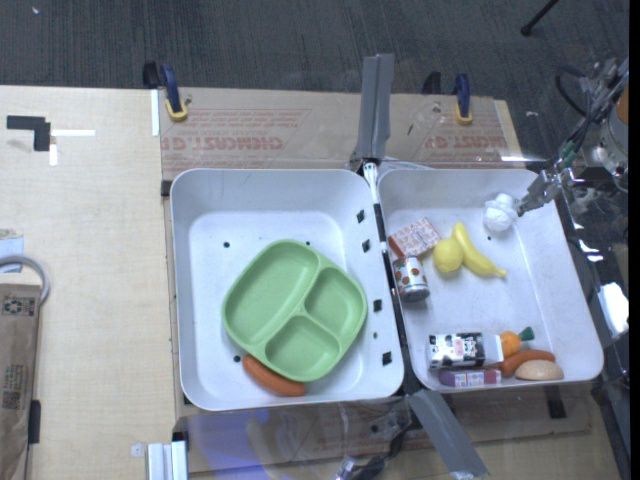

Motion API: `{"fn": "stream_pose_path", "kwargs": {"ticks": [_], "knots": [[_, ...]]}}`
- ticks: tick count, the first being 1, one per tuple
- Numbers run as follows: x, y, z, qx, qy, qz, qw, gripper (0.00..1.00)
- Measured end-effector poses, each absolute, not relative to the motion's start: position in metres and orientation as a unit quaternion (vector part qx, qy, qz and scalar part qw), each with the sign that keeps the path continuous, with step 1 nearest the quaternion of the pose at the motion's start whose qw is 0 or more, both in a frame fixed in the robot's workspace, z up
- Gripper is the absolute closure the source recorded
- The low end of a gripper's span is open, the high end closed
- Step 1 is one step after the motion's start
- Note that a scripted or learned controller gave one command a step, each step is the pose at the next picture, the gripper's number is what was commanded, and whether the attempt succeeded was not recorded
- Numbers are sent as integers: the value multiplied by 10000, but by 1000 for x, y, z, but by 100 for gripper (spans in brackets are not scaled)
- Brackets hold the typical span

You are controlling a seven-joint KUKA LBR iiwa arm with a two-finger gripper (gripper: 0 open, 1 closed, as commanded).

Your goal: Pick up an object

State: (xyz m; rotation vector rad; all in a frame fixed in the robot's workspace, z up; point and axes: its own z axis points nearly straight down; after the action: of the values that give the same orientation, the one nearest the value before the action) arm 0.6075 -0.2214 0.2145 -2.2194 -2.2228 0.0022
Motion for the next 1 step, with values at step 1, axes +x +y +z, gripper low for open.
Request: {"fn": "stream_pose_path", "kwargs": {"ticks": [1], "knots": [[614,-160,92,-6334,-7739,3,1,0]]}}
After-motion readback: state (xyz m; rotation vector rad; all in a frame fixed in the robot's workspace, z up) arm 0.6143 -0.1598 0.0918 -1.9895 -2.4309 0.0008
